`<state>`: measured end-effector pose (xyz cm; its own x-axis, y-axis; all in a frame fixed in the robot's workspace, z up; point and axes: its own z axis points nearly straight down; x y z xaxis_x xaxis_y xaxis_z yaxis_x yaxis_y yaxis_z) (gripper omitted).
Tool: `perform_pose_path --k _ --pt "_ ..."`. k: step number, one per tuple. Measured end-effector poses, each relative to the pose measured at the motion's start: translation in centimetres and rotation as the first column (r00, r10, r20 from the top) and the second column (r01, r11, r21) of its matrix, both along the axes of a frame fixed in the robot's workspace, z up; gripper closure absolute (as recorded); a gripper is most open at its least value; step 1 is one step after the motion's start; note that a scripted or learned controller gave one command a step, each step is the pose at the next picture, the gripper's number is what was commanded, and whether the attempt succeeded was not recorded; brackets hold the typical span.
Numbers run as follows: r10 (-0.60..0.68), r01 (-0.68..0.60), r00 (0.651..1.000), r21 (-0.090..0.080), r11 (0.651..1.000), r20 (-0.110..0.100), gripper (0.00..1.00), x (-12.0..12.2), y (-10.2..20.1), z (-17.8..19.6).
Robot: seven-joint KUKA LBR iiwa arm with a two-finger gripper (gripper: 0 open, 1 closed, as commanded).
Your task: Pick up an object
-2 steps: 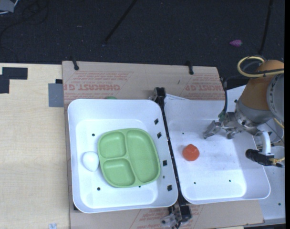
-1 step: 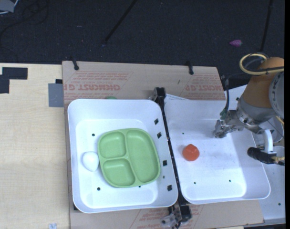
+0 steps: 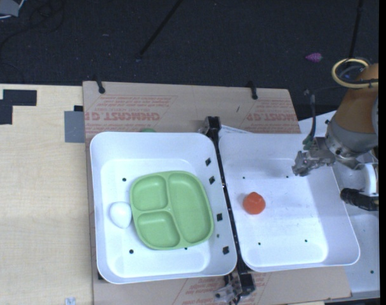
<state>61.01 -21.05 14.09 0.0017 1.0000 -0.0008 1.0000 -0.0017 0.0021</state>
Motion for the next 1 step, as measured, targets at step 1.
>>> perform_pose_path --k 1 --pt "0.001 -0.001 1.0 0.0 1.0 -0.001 1.0 -0.06 -0.28 4.27"
